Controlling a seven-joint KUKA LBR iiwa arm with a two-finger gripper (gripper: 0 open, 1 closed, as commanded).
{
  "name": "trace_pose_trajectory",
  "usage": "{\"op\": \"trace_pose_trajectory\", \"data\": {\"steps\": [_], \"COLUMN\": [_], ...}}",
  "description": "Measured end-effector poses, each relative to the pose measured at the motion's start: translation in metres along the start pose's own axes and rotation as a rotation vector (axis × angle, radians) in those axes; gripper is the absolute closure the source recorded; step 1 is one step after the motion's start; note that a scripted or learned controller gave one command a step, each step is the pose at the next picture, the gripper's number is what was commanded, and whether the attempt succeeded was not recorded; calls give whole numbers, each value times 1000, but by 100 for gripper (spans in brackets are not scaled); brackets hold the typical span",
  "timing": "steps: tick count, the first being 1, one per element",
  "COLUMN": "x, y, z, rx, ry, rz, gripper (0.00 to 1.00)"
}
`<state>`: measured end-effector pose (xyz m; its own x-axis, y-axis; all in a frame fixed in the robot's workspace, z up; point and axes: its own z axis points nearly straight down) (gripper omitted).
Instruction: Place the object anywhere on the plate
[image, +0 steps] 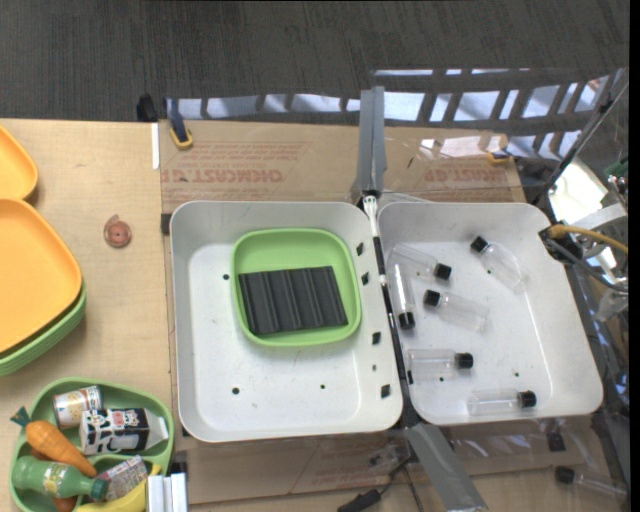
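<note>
The bench top is light wood, with brown cardboard (260, 165) under two white bins, and a dark carpet floor lies behind it. In the left bin (200, 400) a green plate (245, 262) sits near the back, with a dark ribbed mat (297, 300) on it; the ribs run front to back.

The right bin (545, 330) holds six clear tubes with black caps, all lying flat and well apart from the plate. The upright tube (400, 290) lies beside the left wall, long axis front to back, cap toward the front. The back tube (500, 262) lies on a diagonal, cap to the back left. Two middle tubes (462, 313) seem to lie slanted, but their clear bodies are hard to see against the white. The lower tube (432, 358) and the front tube (495, 404) lie nearly left to right, caps to the right.

At the left of the bench are orange plates (30, 270) and a green bowl (150, 420) of toy food.
</note>
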<state>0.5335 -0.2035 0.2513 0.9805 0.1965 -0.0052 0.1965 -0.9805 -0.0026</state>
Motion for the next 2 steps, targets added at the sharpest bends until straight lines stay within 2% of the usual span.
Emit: {"op": "trace_pose_trajectory", "data": {"steps": [1,2], "x": [19,40], "y": [-61,-124], "z": [47,57], "rx": [-1,-1], "ry": [0,0], "rz": [-5,-6], "gripper": [0,0]}}
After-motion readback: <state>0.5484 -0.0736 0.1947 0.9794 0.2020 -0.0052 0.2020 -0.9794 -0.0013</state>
